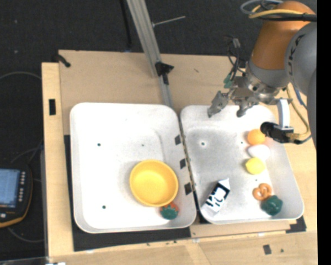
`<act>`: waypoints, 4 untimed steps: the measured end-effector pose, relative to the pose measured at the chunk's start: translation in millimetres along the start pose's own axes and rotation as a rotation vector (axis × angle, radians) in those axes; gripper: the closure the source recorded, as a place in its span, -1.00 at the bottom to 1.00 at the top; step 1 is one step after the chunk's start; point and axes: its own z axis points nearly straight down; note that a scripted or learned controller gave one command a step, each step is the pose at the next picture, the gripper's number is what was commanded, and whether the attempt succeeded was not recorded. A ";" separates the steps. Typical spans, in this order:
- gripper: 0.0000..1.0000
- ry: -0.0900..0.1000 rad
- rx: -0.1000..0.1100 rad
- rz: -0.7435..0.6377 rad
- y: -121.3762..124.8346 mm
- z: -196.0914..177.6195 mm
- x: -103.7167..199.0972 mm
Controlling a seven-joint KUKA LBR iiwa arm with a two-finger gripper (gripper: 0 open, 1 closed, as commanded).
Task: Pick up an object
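Objects to pick: an orange ball (255, 136), a pale pink-white ball (259, 151), a yellow ball (255, 166), a small orange pretzel-shaped toy (261, 191) and a dark green lump (273, 205) are lying in a loose column down the right side of the right bin (209, 131); a small black-and-white carton (216, 196) is lying tilted near that bin's front edge.
Gripper (227, 109): is hanging over the far edge of the right bin, its two fingers spread open with nothing between them, well apart from every object.
Arm: the grey arm with its orange band (276, 37) is reaching in from the right above the bin's far right corner.
Open room, right bin: the left and middle floor is lying bare, from the far edge down to the carton.
Left bin (99, 131): is holding a yellow bowl (153, 182) near its front right, with a small green and red object (169, 211) just beside the bowl's front rim, against the bin's front wall; the rest of its floor is lying bare.
Edges: the two bins are sitting side by side, meeting along a narrow seam.
Surface: a tan wooden bench (99, 76) is carrying both bins; a slanted metal rail (146, 32) is crossing it from behind.
Room: dark floor is surrounding the bench, with a control pendant (8, 195) lying to the left.
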 end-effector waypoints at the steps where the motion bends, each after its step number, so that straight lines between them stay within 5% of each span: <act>1: -1.00 0.000 0.000 0.000 0.0 0.0 -0.1; 4: -1.00 -0.003 0.004 0.003 0.4 127.0 0.1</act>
